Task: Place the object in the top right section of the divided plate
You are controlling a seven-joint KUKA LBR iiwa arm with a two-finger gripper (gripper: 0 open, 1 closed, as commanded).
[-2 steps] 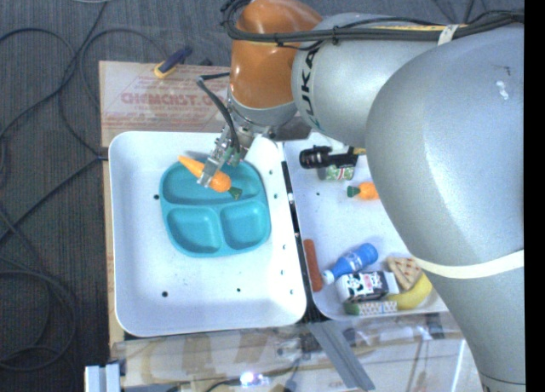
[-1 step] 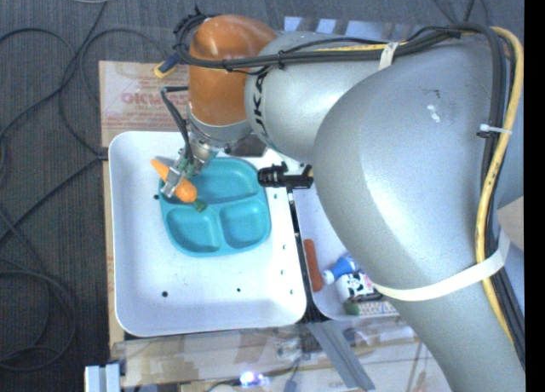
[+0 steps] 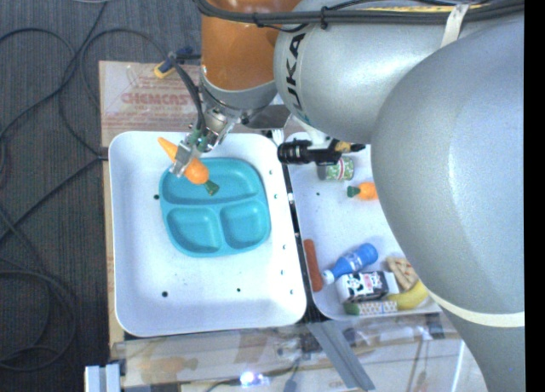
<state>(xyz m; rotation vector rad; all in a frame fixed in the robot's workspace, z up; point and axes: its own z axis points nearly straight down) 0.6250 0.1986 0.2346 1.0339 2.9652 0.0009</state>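
A blue divided plate (image 3: 234, 203) lies in the left white bin (image 3: 136, 279), with one long section on its far side and two smaller ones nearer me. My gripper (image 3: 187, 158) hangs over the plate's far-left edge, shut on an orange toy carrot (image 3: 198, 173). The carrot lies slantwise: its pointed tip pokes out past the plate's rim to the upper left, and its green top rests over the long far section. The fingers (image 3: 194, 141) cross the carrot's middle and hide that part.
The right bin (image 3: 336, 220) holds a small can (image 3: 336, 169), an orange toy (image 3: 364, 191), a blue bottle (image 3: 351, 262), a red sausage (image 3: 313, 264), a small carton (image 3: 366, 284) and a banana (image 3: 410, 296). The arm's bulk covers the right side.
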